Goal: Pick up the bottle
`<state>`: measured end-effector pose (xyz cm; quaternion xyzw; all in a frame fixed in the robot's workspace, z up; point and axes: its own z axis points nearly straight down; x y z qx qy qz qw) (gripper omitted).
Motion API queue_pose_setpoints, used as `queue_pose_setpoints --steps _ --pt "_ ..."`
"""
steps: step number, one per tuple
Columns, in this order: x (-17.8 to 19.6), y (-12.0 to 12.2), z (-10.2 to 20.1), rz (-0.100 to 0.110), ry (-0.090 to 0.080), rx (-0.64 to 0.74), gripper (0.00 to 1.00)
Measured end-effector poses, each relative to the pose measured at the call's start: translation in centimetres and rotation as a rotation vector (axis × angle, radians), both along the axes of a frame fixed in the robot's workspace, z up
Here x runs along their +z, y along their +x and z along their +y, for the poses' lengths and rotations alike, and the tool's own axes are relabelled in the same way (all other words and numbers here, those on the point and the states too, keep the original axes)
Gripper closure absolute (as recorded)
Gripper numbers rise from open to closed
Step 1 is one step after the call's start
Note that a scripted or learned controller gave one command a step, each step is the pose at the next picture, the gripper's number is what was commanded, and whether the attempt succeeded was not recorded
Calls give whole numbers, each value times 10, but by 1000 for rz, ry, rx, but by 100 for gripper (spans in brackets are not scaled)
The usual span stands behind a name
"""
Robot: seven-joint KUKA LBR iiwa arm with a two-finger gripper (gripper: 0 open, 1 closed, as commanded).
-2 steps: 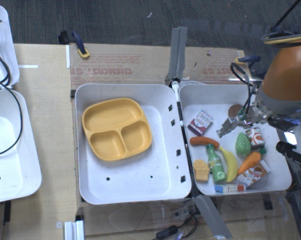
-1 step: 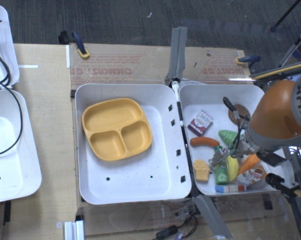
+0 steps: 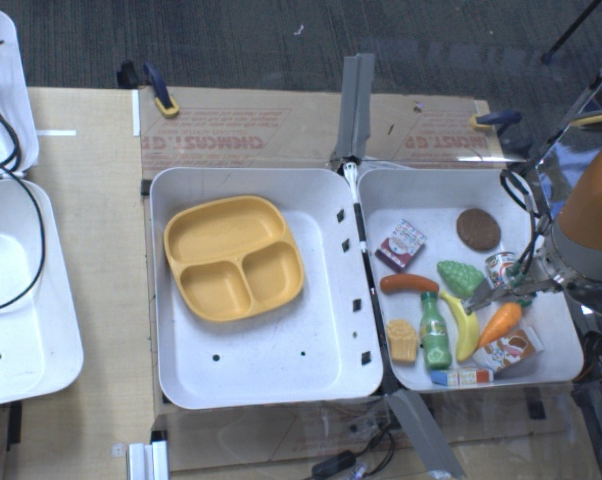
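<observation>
The green bottle (image 3: 434,330) lies in the right bin (image 3: 431,193), near its front edge, cap pointing toward the back. A yellow banana (image 3: 463,325) lies right against the bottle's right side, and a yellow corn piece (image 3: 403,340) lies on its left. The gripper (image 3: 503,291) hangs over the right part of this bin, above the carrot (image 3: 499,323) and beside a small can (image 3: 500,266). It is about a bottle's length to the right of the bottle and holds nothing that I can see.
The right bin also holds a sausage (image 3: 409,284), a red-and-white box (image 3: 402,245), a brown cookie (image 3: 478,229), a green leafy toy (image 3: 461,276), a carton (image 3: 513,350) and a small tube (image 3: 461,376). In the left bin (image 3: 251,373) lies a yellow divided plate (image 3: 233,256).
</observation>
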<state>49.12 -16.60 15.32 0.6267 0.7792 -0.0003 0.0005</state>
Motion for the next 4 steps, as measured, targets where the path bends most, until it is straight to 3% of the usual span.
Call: queue_pose_setpoints --steps 1,2,3,4 --pt "-62 -13 60 1 2 22 0" --pt "-62 93 35 1 0 -42 0" --pt "-63 10 53 5 1 -377 0" --pt "-54 11 52 5 0 -379 100"
